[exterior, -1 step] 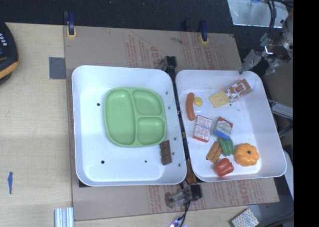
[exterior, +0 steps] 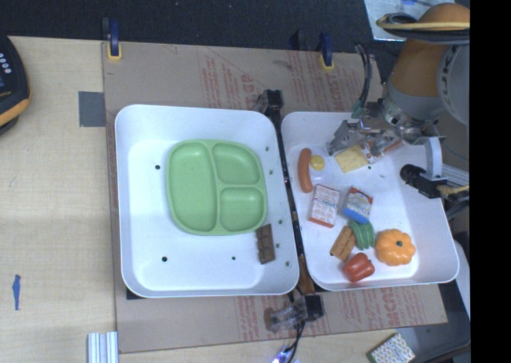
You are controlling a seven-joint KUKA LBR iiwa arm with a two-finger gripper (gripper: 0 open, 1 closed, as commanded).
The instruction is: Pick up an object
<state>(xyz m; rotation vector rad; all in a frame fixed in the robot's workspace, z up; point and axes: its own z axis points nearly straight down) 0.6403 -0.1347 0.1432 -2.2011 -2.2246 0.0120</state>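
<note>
My gripper (exterior: 351,143) hangs over the back of the right bin (exterior: 427,226), at the end of the grey arm with its orange band (exterior: 421,66). A pale yellow wedge (exterior: 351,162) lies right under the gripper's tip, touching or nearly touching it. In the same bin lie a red sausage (exterior: 305,170), a small yellow ball (exterior: 318,163), a red-and-white box (exterior: 324,205), a blue-and-red packet (exterior: 358,204), a green vegetable (exterior: 364,234), a brown piece (exterior: 342,242), a red pepper (exterior: 358,267) and an orange pumpkin (exterior: 395,247).
The left bin (exterior: 144,218) bears a green divided plate (exterior: 215,186) and a small brown block (exterior: 264,243) near its front right corner. A black part of the arm (exterior: 421,180) juts over the right bin's right side. Blue clamps (exterior: 113,38) hold the cardboard at the back.
</note>
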